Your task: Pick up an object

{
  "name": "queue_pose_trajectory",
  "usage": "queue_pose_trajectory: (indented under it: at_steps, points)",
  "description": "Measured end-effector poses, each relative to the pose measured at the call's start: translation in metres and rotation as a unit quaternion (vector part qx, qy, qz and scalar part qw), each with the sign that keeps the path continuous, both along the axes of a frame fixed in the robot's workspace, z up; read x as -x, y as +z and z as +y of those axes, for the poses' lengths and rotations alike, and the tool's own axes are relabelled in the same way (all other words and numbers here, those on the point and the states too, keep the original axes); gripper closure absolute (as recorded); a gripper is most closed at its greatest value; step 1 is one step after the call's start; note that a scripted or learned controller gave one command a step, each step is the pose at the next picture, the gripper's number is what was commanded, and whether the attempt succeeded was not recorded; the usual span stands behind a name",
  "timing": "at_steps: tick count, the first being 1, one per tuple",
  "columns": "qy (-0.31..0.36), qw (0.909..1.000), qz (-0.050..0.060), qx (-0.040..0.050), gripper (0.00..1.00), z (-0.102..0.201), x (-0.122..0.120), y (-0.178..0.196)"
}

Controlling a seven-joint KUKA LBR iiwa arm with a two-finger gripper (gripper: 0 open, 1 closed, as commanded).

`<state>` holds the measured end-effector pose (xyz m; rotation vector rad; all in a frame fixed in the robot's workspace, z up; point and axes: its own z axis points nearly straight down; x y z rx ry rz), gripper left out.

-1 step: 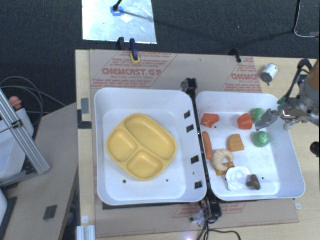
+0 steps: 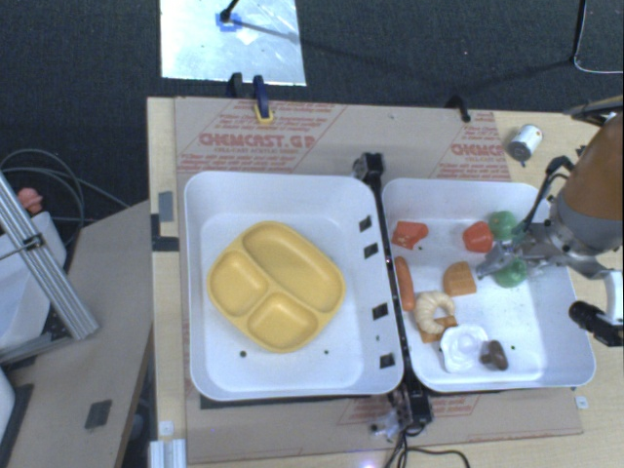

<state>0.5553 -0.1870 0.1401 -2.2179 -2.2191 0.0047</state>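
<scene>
The arm (image 2: 595, 188) entered from the right edge of the frame, grey body with the orange band showing at the upper right. Its claw (image 2: 505, 257) was down in the right bin (image 2: 565, 359), at that bin's upper-right part. Claw state: cannot tell from this view whether it was open or closed, nor whether it had hold of anything.

Right bin contents, as seen:
- green object (image 2: 504, 225) just above the claw, a second green piece (image 2: 510, 275) just below it; the claw tip lay between the two, and contact could not be judged.
- red piece (image 2: 477, 236) just left of the upper green object.
- second red piece (image 2: 409, 232) at the bin's upper left.
- orange-brown block (image 2: 459, 279) near the bin's middle, left of the claw.
- long orange item (image 2: 404, 281) lying along the left wall.
- pale curled item (image 2: 434, 309) below the block.
- small white cup (image 2: 462, 346) at the lower middle, with a dark brown lump (image 2: 494, 355) touching its right side.

The left bin (image 2: 224, 369) held a yellow divided plate (image 2: 276, 285) with three compartments, roughly centred and lying flat.

Both bins sat side by side on the table (image 2: 322, 130), which was covered with printed board. A small white roll (image 2: 525, 142) lay on the table at the upper right, well apart from the bins.
</scene>
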Motion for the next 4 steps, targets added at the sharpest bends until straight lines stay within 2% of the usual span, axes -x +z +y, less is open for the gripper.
queue_pose_trajectory:
  at_steps: [1, 2, 3, 4]
  points:
    - [0.0, 1.0, -0.004, -0.0017, 0.0, -0.001, -0.007, -0.055]
    - [0.0, 1.0, -0.006, 0.0023, 0.0, -0.021, -0.007, 0.015]
    - [0.002, 1.0, -0.004, 0.0012, 0.0, -0.019, -0.046, -0.058]
    - [0.003, 1.0, -0.005, 0.0013, 1.0, -0.019, -0.045, -0.045]
